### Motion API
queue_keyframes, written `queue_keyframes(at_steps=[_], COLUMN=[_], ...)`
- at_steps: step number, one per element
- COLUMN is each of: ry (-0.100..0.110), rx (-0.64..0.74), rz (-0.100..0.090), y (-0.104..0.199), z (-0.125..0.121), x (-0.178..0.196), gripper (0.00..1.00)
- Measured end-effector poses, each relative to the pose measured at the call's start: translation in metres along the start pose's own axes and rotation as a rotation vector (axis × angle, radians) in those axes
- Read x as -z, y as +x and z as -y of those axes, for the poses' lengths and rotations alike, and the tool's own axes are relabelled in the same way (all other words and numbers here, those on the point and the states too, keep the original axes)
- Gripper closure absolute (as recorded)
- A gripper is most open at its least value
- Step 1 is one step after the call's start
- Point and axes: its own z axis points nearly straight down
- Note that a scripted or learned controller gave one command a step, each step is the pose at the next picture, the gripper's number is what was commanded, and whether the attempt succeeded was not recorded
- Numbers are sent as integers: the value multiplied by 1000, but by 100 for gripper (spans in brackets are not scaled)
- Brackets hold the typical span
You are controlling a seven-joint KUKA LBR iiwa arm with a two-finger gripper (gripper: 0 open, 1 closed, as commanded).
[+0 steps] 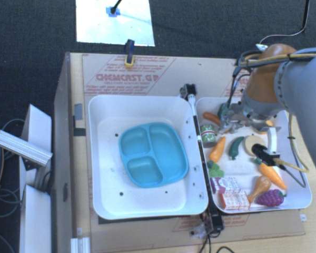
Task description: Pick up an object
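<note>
Blue 3-compartment plastic tray (154, 154) in smooth white bin (108, 194).

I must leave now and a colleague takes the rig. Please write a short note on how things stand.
Gripper: low over the far part of the right bin; whether it grips anything cannot be told.
Things: toy food lies in the right bin, among it an orange carrot, a green vegetable and purple grapes. The blue divided plate sits in the left bin.
Done: no pick confirmed.
Left: grasp one object and lift it.

A light-blue divided plastic plate (153, 154) lies in the left shallow white bin (102, 141); the end effector (233, 121) hangs over the toy-food-filled right shallow white bin (300, 191)
</note>
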Motion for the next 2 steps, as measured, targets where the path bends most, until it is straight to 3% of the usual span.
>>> queue_keyframes(at_steps=[1,2], ry=[2,6], rx=[5,5], rz=[-6,-7], y=[47,77], z=[11,50], x=[103,136], gripper=[100,100])
